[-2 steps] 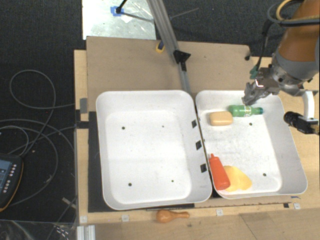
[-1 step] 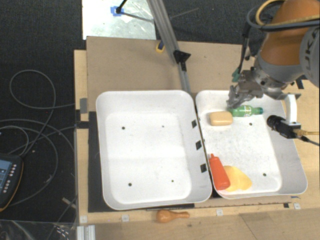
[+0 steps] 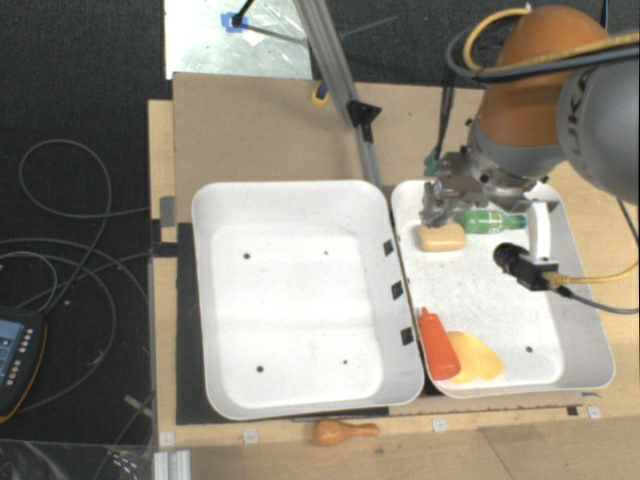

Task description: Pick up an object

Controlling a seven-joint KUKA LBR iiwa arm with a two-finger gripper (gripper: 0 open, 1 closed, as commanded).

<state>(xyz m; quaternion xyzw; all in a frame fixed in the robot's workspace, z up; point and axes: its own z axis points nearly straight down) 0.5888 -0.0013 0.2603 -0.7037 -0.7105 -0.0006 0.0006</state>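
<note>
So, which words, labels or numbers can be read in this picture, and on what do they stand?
"UK": part of a maker's name on the grey arm, cut off by the picture's edge.
Green bottle: any label is too small to read.
Device screen at the left edge: too blurred to read.

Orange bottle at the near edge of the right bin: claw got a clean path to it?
Probably yes. The orange bottle lies exposed from above, only a yellow object touching its right side. The claw sits at the bin's far end over a tan block.
</note>
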